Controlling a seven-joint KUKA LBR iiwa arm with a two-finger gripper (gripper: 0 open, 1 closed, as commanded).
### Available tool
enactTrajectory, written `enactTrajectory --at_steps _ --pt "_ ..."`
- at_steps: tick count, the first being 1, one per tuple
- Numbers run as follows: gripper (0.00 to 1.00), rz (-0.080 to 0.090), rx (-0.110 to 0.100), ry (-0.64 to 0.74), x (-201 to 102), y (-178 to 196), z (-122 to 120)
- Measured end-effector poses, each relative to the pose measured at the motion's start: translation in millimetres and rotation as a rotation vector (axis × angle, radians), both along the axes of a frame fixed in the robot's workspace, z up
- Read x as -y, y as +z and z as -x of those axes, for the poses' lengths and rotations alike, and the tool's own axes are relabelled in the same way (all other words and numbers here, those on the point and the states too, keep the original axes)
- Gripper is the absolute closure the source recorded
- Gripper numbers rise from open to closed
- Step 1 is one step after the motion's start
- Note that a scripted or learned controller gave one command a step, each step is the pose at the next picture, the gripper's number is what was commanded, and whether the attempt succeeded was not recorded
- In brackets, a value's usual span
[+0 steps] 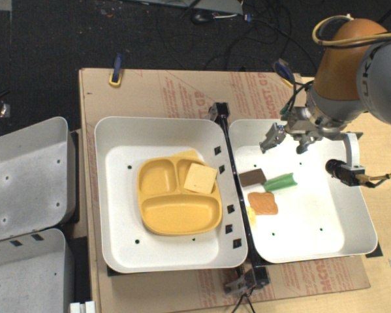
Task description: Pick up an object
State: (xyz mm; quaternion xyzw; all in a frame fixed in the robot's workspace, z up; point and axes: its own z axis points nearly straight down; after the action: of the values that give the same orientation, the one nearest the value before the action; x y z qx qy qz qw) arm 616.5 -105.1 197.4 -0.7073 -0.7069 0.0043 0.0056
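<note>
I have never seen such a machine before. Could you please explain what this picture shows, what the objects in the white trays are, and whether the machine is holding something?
The picture comes from one camera fixed above a bench, looking down at a slant. The grey and orange shape at the right is a robot arm. At its end is a claw with two fingers, open and holding nothing, hanging over the right bin.

Two shallow white bins sit side by side. The left bin holds a yellow divided tray with a pale yellow block lying on it. In the right bin, near its left wall, lie a brown block, a green piece and an orange piece. The arm is meant to pick up one object, and it has not yet done so.
</note>
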Motion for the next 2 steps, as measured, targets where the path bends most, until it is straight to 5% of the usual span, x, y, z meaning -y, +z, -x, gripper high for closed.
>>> enactTrajectory --at_steps 1,2 --pt "0.0 0.002 0.014 0.002 0 8 -3" --pt "0.0 0.001 0.008 -0.001 1 -56 0"
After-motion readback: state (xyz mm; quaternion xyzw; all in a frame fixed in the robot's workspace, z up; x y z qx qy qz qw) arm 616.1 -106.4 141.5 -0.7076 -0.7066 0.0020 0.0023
